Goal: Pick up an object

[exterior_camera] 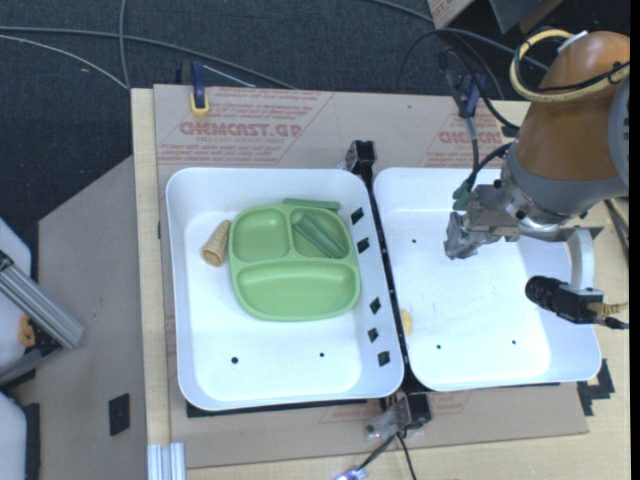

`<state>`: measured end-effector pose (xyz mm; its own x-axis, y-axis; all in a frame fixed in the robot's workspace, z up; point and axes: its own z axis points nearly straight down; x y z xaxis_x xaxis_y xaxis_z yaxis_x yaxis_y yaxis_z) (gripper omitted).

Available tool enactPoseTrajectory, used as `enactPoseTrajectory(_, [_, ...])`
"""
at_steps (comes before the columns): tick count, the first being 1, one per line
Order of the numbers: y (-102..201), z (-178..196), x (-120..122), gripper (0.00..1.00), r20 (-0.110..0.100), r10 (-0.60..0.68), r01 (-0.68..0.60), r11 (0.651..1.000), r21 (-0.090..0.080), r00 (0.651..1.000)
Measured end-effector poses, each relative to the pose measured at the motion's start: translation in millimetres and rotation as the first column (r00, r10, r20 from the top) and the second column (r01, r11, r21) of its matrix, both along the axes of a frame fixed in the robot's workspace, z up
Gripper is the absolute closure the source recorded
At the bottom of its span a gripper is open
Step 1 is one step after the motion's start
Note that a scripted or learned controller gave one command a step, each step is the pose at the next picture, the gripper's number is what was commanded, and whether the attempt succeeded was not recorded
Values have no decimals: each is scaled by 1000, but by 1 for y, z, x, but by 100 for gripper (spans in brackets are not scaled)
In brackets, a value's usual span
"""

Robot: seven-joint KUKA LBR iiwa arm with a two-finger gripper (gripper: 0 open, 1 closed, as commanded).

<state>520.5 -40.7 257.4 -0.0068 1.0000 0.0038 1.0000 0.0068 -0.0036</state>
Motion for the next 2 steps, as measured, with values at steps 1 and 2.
enactPoseTrajectory(1, [52, -18, 1, 100, -2, -1, 1, 1000, 0, 1000])
enactPoseTrajectory(2, [107, -25, -3, 100, -1, -1, 1, 1000, -1, 1000])
